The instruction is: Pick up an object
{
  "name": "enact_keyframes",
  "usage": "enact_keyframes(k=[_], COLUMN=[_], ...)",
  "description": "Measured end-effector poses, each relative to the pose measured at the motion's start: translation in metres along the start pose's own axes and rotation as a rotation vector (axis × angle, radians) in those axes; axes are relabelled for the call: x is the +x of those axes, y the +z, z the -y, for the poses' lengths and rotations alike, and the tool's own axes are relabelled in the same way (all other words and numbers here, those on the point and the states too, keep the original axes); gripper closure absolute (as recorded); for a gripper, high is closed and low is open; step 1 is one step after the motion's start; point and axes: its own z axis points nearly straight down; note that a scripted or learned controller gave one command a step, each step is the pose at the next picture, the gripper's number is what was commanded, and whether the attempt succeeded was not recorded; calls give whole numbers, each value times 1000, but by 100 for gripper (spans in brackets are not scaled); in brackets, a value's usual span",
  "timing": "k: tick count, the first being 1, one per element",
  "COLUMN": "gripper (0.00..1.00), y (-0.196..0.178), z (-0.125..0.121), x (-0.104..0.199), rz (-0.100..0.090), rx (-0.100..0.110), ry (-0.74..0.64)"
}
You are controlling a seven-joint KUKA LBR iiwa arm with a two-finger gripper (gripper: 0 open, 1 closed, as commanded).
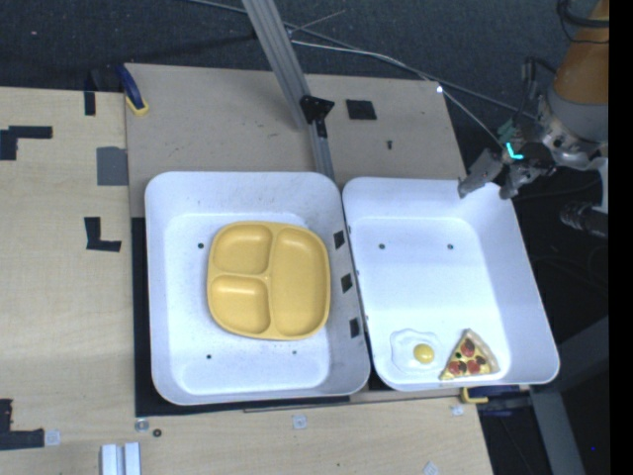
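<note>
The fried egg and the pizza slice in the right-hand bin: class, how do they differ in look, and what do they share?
1. The fried egg is rounded, while the pizza slice is a triangle.
2. The fried egg is white with a yellow yolk; the pizza slice is tan with red spots.
Both lie flat, side by side, near the front edge of the right bin.
</note>
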Motion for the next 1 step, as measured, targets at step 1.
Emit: enact_keyframes(k=[1], gripper=[0], y=[-2], z=[-1], x=[0], rz=[1], rx=[-4], ry=[-1])
